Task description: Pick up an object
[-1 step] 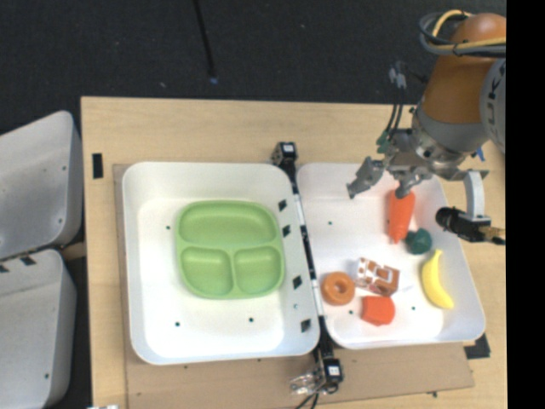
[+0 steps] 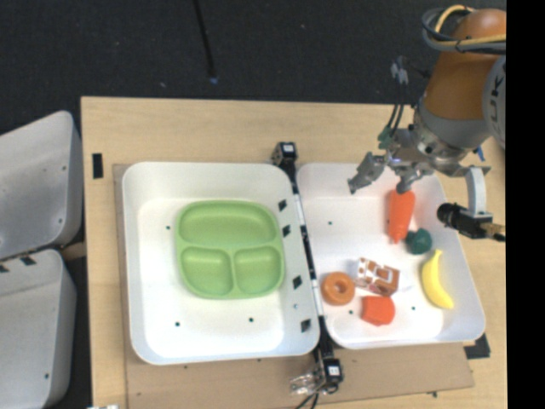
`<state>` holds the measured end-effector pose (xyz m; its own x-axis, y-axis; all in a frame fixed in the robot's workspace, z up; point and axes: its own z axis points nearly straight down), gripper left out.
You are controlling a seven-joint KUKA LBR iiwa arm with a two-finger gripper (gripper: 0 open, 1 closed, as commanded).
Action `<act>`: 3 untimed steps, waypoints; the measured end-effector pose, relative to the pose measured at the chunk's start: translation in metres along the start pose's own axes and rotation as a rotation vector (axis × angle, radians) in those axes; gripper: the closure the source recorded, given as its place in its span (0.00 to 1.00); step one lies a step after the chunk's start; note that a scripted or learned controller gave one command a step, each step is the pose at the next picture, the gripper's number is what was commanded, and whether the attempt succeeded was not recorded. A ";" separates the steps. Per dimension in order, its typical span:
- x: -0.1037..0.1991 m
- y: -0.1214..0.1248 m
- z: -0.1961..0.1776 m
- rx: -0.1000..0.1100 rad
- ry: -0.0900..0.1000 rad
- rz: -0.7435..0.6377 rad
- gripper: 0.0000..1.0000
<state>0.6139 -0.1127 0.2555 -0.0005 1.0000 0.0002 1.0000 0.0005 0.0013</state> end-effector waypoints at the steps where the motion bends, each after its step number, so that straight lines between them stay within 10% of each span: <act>1: -0.004 0.005 0.044 0.004 -0.002 0.001 0.00; 3: -0.008 0.008 0.151 0.006 -0.002 0.003 0.00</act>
<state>0.6218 -0.1207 0.1050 0.0025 1.0000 -0.0017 1.0000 -0.0025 -0.0045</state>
